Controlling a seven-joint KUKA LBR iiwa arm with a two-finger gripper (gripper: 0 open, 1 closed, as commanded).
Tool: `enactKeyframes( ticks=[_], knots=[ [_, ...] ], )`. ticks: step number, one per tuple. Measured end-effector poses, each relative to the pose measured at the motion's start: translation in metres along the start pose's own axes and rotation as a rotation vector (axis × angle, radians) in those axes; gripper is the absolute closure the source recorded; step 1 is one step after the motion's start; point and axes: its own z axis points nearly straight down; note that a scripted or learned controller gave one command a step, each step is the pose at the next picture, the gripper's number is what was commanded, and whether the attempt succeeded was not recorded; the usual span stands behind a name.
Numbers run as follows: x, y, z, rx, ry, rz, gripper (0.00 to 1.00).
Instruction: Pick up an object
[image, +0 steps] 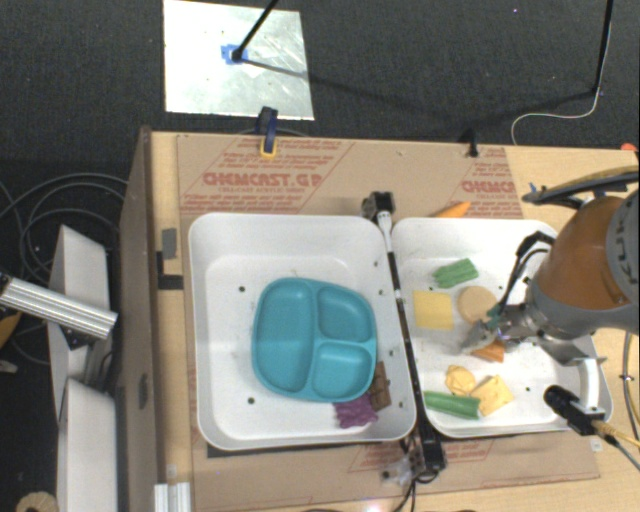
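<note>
Fingers (487, 338) sit low in right shallow white plastic bin (420, 235), boxed in: round tan disc (476, 301) just above, flat orange-brown wedge (489, 352) touching below, pale yellow square block (434, 310) to their left. Further below: crinkled yellow piece (460, 379), green rod (451, 404), yellow wedge (496, 395). Green block (456, 272) up-left. Bare bin floor w/ free room top right, above the fingers.

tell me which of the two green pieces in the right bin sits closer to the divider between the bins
The lower green piece, beside the yellow items at the right bin's front; the other green piece lies farther up and right.
</note>
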Motion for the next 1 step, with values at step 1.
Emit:
enactKeyframes(
  ticks=[1],
  knots=[
    [0.1008, 0.0225, -0.0949, -0.008, 0.004, -0.014, 1.00]
  ],
)
